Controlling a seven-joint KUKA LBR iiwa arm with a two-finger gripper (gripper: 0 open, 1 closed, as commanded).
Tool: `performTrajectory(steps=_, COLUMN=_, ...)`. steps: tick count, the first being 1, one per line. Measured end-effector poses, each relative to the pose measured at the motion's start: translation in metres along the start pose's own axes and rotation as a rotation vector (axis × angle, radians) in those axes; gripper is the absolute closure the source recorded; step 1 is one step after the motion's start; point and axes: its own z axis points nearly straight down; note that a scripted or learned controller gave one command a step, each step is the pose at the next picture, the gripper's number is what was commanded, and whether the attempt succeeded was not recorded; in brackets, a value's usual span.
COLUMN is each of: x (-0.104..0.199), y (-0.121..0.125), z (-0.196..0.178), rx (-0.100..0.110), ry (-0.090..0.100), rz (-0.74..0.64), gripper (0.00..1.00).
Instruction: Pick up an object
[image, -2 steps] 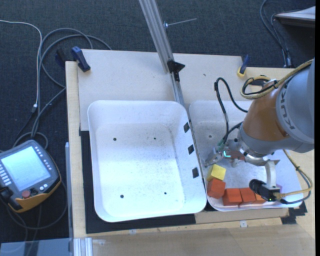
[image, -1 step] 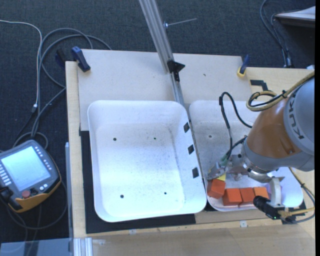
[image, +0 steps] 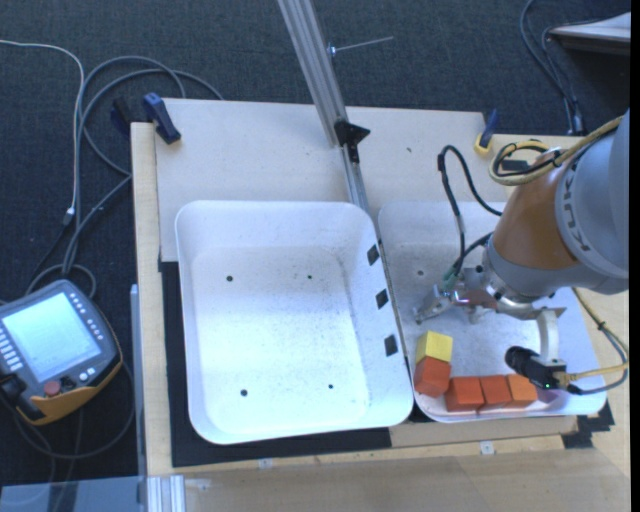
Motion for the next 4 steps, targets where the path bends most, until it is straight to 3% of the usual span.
performTrajectory(steps=1, x=0.011, y=-0.052, z=0.001, rx=0.011, ry=0.005, rz=0.003, gripper=0.0)
performTrajectory(steps=2, x=0.01, y=-0.049, z=-0.01, rx=0.004, ry=0.003, rz=0.001, gripper=1.0)
performTrajectory(steps=3, x=0.098, y=-0.027, z=-0.104, rx=-0.005, ry=0.005, rz=-0.009, gripper=1.0)
performTrajectory(steps=4, x=0.067, y=-0.007, z=-0.099, rx=0.003, ry=0.0, rz=0.003, gripper=1.0)
